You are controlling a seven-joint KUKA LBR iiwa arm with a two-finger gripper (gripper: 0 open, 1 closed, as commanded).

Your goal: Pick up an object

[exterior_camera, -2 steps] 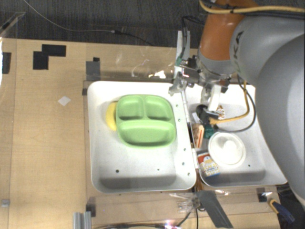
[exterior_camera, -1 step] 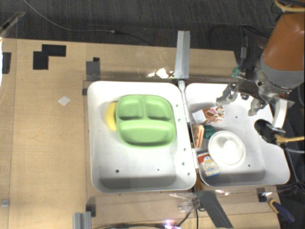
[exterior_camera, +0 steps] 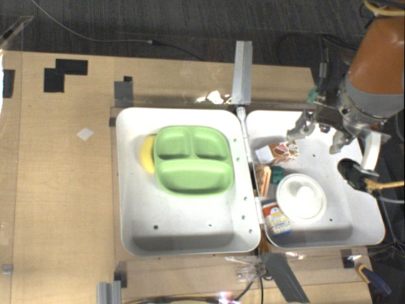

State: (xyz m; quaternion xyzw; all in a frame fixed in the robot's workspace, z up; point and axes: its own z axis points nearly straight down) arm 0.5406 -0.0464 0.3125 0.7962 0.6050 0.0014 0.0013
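In the right bin (exterior_camera: 354, 223) lie a white bowl (exterior_camera: 302, 196), a small brown and red packet (exterior_camera: 283, 151), an orange stick-shaped item (exterior_camera: 264, 180) and a small red and white box (exterior_camera: 276, 220). My gripper (exterior_camera: 318, 135) hangs over the far part of this bin, just right of the packet. Its fingers (exterior_camera: 298, 130) are spread open, and only bare bin floor shows between them. The left bin (exterior_camera: 183, 233) holds a green divided tray (exterior_camera: 192, 159) with a yellow banana (exterior_camera: 147, 154) poking out at its left side.
A metal post (exterior_camera: 242, 71) stands at the back between the two bins. The arm's grey and orange body (exterior_camera: 378, 68) fills the upper right. A black fitting with a yellow cable (exterior_camera: 354, 171) hangs over the right bin's right side.
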